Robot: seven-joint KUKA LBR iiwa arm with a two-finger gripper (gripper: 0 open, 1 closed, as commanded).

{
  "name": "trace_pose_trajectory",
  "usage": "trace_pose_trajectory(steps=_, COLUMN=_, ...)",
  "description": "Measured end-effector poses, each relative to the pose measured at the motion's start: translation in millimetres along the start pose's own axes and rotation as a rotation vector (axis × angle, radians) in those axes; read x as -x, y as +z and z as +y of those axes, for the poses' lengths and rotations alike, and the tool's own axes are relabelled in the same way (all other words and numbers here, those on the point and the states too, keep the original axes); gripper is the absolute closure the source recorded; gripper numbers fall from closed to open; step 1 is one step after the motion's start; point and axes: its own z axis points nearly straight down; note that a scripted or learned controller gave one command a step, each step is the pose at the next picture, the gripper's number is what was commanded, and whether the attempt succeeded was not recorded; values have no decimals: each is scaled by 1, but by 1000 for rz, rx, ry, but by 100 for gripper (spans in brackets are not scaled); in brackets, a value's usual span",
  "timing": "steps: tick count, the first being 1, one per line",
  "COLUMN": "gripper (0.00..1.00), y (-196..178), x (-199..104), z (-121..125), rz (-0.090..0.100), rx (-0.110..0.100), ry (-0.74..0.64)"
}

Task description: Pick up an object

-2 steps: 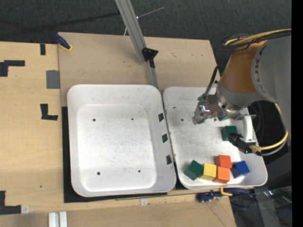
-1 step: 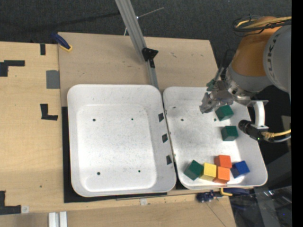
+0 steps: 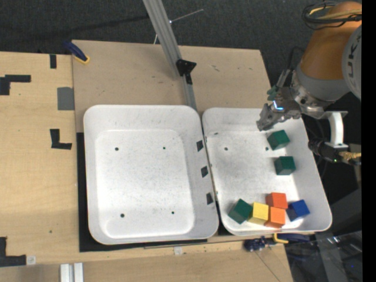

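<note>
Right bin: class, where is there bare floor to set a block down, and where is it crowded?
Bare: right bin's middle and left side, beside the divider. Crowded: the near-right corner cluster; two green blocks line the right side below the gripper.

One fixed camera, mounted above the counter [image 3: 135,75] and looking down at a slant. Far edge of the counter sits toward the top of the frame, near edge toward the bottom. Both white bins fit in frame side by side: left bin [image 3: 94,175] near centre, right bin [image 3: 235,119] toward the right. My arm [image 3: 329,57] enters from the right edge, upper part. A slanted metal pole [image 3: 167,31] crosses the top centre. Distance is moderate: whole bins visible, small items in them readable as coloured blocks.
</note>
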Motion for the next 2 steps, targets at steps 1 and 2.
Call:
trace_pose_trajectory(steps=1, gripper=100, y=-28, x=0, z=1, rz=1, rx=-2, ry=0)
trace_pose_trajectory(steps=2, gripper=100, y=-7, x=-50, z=-11, rz=2, rx=-7, ry=-4)
